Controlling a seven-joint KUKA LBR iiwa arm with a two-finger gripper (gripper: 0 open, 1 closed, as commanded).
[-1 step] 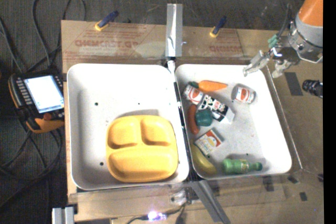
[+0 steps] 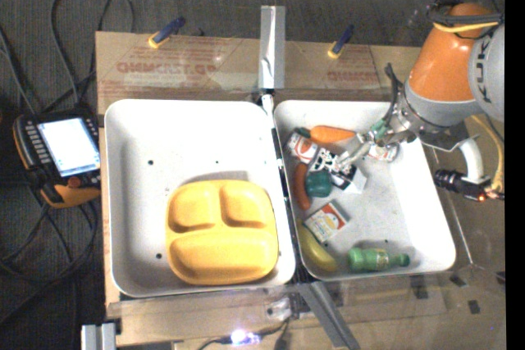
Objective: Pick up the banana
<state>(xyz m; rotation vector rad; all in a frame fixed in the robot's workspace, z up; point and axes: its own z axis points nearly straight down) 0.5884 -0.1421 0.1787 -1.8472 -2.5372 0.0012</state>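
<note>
Your banana sits down at about 7 o'clock in the right bin, lying jammed along the bin's left wall near the bottom corner. That's your first headache: with the wall right beside it, one finger probably has no room to slide in on that side, so a straight-down grab could land on the rim or skid off the curved peel.

Just up from it, touching or nearly so, there's a small red and white box at 1 o'clock from the banana. To the banana's 3 o'clock lies a green bottle on its side, close by. Either one can get nudged or pinched along with the fruit if you come in wide.

Further up the bin you've got a teal lump, a long reddish thing along the wall, a can and an orange carrot-looking piece at 12 o'clock.

The gripper hangs over that upper clutter, well apart from the banana, and honestly I can't tell from this angle how it's set; it's a blur of white and black parts against the junk below. Nothing of the banana is in it. Watch for it snagging the teal lump as it travels down to 7 o'clock.

The left bin holds a yellow tray, not in your way.
</note>
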